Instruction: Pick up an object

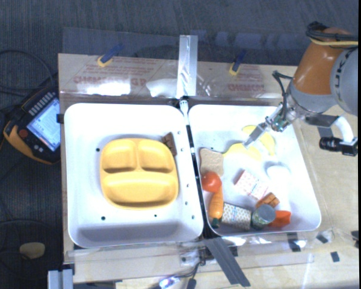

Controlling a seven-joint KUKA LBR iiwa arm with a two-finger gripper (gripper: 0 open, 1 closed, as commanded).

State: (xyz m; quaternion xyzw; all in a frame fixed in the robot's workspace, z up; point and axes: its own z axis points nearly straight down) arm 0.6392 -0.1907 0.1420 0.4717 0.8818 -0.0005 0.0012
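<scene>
Carrot upright in right bin, tool grip state unclear

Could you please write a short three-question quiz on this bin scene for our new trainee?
1. True or false: the yellow divided tray lies in the left bin.
2. Which bin is the hand over: A left, B right?
3. Fill in: the carrot lies just below the red ____.

Key: 1 true; 2 B; 3 tomato.
</scene>
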